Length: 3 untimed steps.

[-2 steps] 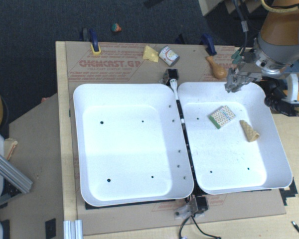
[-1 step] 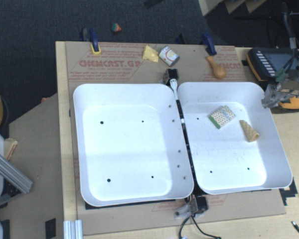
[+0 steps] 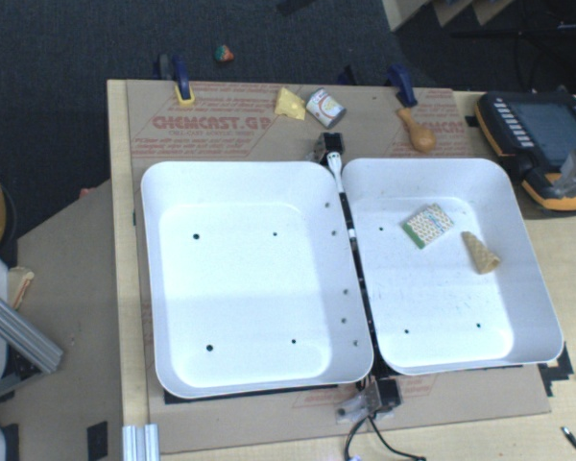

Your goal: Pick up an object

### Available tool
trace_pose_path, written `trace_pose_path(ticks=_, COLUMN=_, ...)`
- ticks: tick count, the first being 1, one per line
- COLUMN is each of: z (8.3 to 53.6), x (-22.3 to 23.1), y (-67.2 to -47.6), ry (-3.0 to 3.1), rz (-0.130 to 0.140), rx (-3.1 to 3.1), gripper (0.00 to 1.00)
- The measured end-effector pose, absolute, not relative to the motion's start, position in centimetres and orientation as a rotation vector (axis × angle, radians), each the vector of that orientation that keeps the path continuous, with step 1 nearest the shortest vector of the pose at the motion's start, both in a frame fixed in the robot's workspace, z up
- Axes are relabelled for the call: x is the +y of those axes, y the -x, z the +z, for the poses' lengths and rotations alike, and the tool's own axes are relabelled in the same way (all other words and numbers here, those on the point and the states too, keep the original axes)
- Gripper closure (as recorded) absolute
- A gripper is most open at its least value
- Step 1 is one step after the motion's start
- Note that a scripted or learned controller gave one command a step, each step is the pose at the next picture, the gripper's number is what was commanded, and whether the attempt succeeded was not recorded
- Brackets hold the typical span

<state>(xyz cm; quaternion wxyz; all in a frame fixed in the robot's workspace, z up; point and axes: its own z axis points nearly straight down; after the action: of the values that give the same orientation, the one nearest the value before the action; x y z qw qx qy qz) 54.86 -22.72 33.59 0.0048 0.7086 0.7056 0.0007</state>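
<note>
Two candidates lie in the right bin (image 3: 518, 257): a patterned flat block (image 3: 428, 225) and, near it, a tan wedge (image 3: 480, 253). We judge the flat block may slide away from a grasp, lying so low on the floor.

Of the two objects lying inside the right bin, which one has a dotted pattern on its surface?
The flat square pad, lying toward the far side of the right bin; its top is covered with small dots. The tan lump beside it is plain.
</note>
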Motion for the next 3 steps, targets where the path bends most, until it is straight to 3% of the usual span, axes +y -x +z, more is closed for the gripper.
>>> trace_pose_path(ticks=1, z=28.5, x=-15.3, y=-52.6, ry=-2.221, rz=-0.002, rx=2.235, gripper=1.00)
trace_pose_path(ticks=2, z=43.7, x=-21.5, y=-50.6, ry=-2.213, rz=0.010, rx=2.200, gripper=1.00)
trace_pose_path(ticks=3, z=33.8, x=-17.4, y=-55.6, ry=-2.221, rz=-0.004, rx=2.233, gripper=1.00)
